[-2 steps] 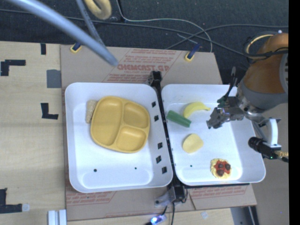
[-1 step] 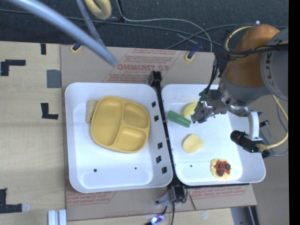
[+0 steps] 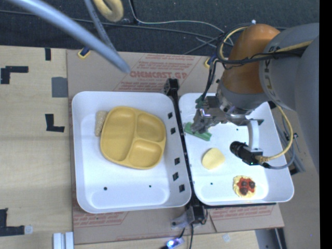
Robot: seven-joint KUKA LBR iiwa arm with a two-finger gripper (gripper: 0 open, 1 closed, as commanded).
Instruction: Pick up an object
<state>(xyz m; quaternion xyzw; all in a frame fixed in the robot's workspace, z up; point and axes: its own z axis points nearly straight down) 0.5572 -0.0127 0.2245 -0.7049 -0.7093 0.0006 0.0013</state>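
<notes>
Camera view, from above at a slant: the arm point(image 3: 270, 61) fills the upper right of the frame, its orange band bulging over the right bin point(image 3: 275, 188) and hiding much of that bin's far end. Below the band the gripper point(image 3: 203, 122) sits at the bin's upper left corner, just beside the divider between the bins. It is a dark, cluttered shape from here, and whether it is open or closed simply cannot be told. Right under it lies a flat green object point(image 3: 199, 134), partly covered, so its outline stays unclear; contact between the two cannot be judged either.

Lower in the same bin, a smooth, rounded pale yellow lump point(image 3: 212, 158) rests near the middle. A small round yellow disc with red and dark spots point(image 3: 244, 185) lies toward the lower right corner, well apart from the gripper. A black cylinder point(image 3: 244, 152) with a cable hangs off the arm between them.

The left bin point(image 3: 91, 185) carries a glossy yellow divided plate point(image 3: 133, 137), three compartments moulded in. A tan, rough-textured piece point(image 3: 99, 122) peeks out from behind its left edge, mostly hidden.
</notes>
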